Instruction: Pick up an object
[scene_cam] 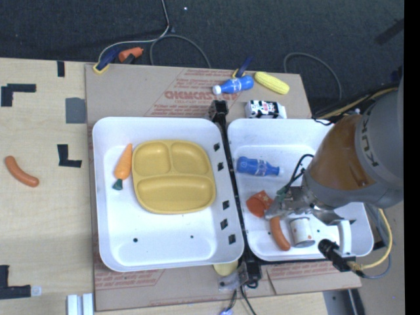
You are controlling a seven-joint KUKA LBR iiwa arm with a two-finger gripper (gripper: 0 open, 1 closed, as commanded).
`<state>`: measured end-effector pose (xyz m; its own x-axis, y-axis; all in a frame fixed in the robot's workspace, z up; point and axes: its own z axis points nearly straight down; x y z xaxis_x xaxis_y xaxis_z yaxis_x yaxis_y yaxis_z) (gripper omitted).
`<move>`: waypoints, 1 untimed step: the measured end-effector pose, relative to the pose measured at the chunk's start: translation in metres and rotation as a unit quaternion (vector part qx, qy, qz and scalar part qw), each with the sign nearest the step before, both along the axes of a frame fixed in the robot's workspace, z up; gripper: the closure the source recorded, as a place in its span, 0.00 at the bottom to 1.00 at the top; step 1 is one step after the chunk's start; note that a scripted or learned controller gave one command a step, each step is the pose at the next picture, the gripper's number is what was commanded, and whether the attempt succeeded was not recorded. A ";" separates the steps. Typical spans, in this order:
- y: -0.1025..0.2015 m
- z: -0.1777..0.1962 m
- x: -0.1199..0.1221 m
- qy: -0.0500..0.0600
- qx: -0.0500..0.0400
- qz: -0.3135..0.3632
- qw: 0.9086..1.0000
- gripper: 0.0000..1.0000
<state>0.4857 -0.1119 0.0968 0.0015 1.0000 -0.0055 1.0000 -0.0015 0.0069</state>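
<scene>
At lower right, the two-finger gripper (pixel 289 210), its opening impossible to judge, is hovering over the orange plastic sausage (pixel 279 233); descending accurately comes next.

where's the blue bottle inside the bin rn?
The blue plastic bottle lies on its side in the upper part of the right white bin, near the black divider, above the red-orange toy in the camera view.

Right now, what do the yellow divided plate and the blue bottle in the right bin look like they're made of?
The yellow divided plate looks like moulded plastic with a matte finish: uniform colour, soft rounded compartment ridges, no glare. The blue bottle in the right bin also looks plastic, slightly glossier, with a pale band like a label around its middle. At this resolution, neither is certain.
</scene>
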 end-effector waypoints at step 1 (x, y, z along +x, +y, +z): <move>0.069 0.092 0.029 0.001 0.003 0.004 1.000 1.00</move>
